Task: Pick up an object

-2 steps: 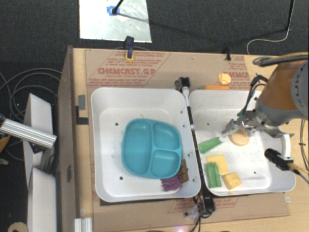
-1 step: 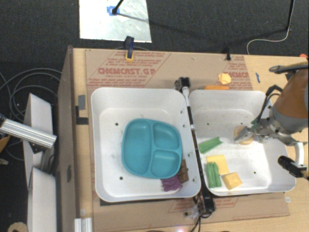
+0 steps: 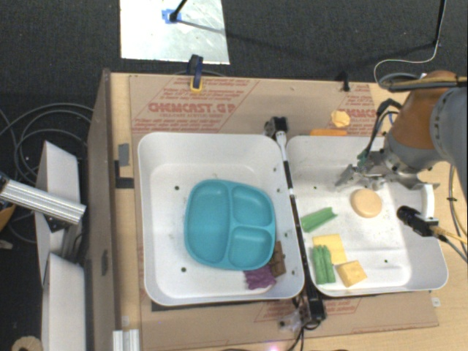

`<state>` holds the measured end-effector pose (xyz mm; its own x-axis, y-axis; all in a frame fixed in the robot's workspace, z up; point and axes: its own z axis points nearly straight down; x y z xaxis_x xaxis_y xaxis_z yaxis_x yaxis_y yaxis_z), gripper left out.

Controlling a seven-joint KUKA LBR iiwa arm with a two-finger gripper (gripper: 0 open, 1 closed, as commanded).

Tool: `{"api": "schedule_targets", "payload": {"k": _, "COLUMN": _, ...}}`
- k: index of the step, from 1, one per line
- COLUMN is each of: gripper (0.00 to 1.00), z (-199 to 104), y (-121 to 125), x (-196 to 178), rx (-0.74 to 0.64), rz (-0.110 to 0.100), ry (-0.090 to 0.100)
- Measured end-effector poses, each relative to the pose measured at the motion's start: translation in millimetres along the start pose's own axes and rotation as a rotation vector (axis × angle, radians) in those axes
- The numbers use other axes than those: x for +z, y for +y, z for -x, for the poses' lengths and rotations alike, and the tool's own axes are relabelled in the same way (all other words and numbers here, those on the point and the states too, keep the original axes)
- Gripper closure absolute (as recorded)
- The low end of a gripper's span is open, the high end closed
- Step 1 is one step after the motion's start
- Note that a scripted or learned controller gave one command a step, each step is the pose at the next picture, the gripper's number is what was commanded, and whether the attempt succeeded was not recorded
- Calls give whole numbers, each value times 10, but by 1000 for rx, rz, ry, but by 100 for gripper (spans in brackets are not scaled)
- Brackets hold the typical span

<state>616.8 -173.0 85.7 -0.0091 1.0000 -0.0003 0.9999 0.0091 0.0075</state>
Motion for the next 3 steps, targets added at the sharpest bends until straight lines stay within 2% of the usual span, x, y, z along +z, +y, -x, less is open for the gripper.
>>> {"api": "schedule_targets", "payload": {"k": 1, "gripper": 0, "z": 349, "y": -406, "x": -480, "rx": 11, "rz": -6, "ry": -1}}
{"api": "schedule_targets", "payload": {"k": 2, "gripper": 0, "z": -242, "y": -342, "x": -73, "rx": 1, "rz": -1, "ry": -4}}
{"api": "schedule_targets", "payload": {"k": 3, "gripper": 0, "z": 369, "y": 186, "x": -52, "rx": 6, "rz": 10, "ry": -7}}
